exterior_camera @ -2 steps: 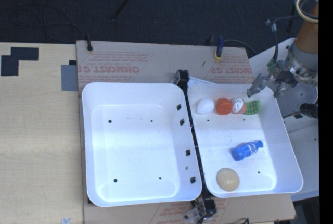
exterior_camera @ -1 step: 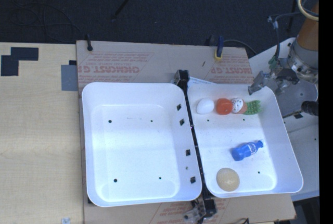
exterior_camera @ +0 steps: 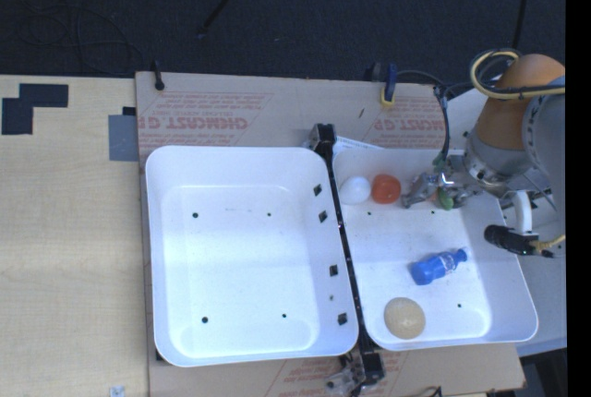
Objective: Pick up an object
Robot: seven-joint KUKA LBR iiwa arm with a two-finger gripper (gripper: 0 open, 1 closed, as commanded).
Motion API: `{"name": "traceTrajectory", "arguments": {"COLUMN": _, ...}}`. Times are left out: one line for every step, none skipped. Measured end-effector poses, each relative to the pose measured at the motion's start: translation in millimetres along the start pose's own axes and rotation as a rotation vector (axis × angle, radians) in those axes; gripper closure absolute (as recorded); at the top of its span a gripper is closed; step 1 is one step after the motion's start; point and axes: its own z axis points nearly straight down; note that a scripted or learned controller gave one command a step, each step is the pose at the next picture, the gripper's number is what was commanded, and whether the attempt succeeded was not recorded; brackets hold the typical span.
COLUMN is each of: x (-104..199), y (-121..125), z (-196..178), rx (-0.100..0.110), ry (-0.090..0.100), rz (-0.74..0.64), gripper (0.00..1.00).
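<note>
Our two-finger gripper (exterior_camera: 427, 188), its grip state unclear to us, hangs just right of the round orange ball (exterior_camera: 386, 189), upper right bin.

Grey arm (exterior_camera: 550, 132) with rounded orange band (exterior_camera: 513, 109) above the wrist, yellow and black cables (exterior_camera: 489, 72) looped at its top, small metallic end effector (exterior_camera: 434, 187) with green detail, black fitting alongside.

Four small objects (exterior_camera: 437, 266) in right bin (exterior_camera: 517, 312)
</note>
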Motion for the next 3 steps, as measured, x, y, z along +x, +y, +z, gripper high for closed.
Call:
{"name": "traceTrajectory", "arguments": {"x": 59.3, "y": 3.6, "z": -205.2, "rx": -0.023, "ry": -0.005, "rz": -0.004, "gripper": 0.00}}
{"name": "traceTrajectory", "arguments": {"x": -5.3, "y": -1.1, "z": -107.9, "rx": 0.000, "ry": -0.004, "rz": 0.006, "gripper": 0.00}}
{"name": "traceTrajectory", "arguments": {"x": -0.9, "y": 0.8, "z": -2.6, "rx": -0.004, "ry": -0.002, "rz": 0.000, "gripper": 0.00}}
